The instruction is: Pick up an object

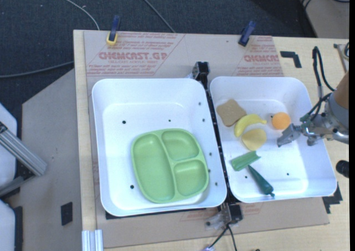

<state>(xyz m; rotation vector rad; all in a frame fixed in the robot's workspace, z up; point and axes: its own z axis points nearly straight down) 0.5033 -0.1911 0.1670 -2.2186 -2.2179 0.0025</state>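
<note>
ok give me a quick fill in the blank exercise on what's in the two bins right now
1. The green divided plate lies in the ____ bin in the camera view.
2. That plate has ____ compartments.
3. The orange ball lies between the yellow banana and the ____.
4. The tan bread slice lies in the right bin, close to the ____ between the bins.

Missing words: left; three; tool; divider
</note>
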